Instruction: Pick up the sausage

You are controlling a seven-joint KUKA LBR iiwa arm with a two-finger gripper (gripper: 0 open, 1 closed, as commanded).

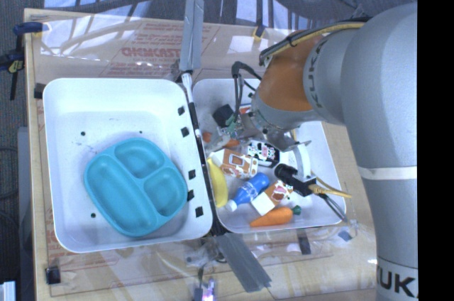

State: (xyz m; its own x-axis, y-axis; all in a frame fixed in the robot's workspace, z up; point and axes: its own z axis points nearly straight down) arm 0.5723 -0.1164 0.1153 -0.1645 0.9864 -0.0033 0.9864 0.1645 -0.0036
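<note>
Sausage cannot be told apart among clutter crowding the right bin [323, 143].

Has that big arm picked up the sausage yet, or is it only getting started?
Nothing looks done yet. The arm is bent low over the right bin, its wrist above the heap of toys there: a banana, a blue bottle, a carrot. I see nothing lifted, and I cannot pick out the sausage in the clutter. The blue divided plate sits alone in the left bin. Grasping and lifting are left.
</note>
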